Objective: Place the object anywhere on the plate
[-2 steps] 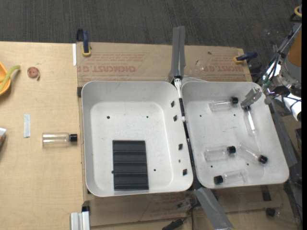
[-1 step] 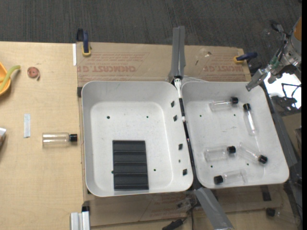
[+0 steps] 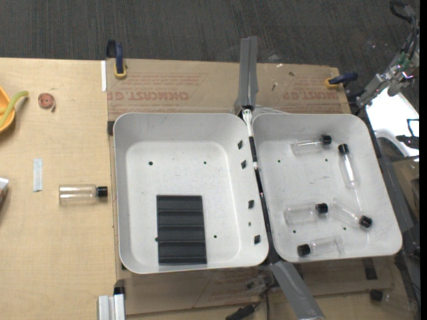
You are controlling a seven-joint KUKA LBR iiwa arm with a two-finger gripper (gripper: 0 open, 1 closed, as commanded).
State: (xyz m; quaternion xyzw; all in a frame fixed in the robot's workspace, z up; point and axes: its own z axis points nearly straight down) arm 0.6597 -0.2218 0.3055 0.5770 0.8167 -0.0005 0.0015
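Camera view | clear vials [image 3: 310, 146], black caps | right bin [image 3: 373, 245]

vials [image 3: 323, 209] in right bin [image 3: 377, 153], plate [image 3: 181, 230] in left bin [image 3: 133, 179]

Far upper-right corner, hard by the frame edge: a pale grey-white bit of hardware [image 3: 395, 79], angular, tilted approx. diagonally, lower-left to upper-right. Thin dark cables loop above it & there's a small green spot on it. It sits off to the right, the side the arm reaches in from. Too blurred & too cropped to tell whether it's part of the arm, which link it'd be, or how it's posed.
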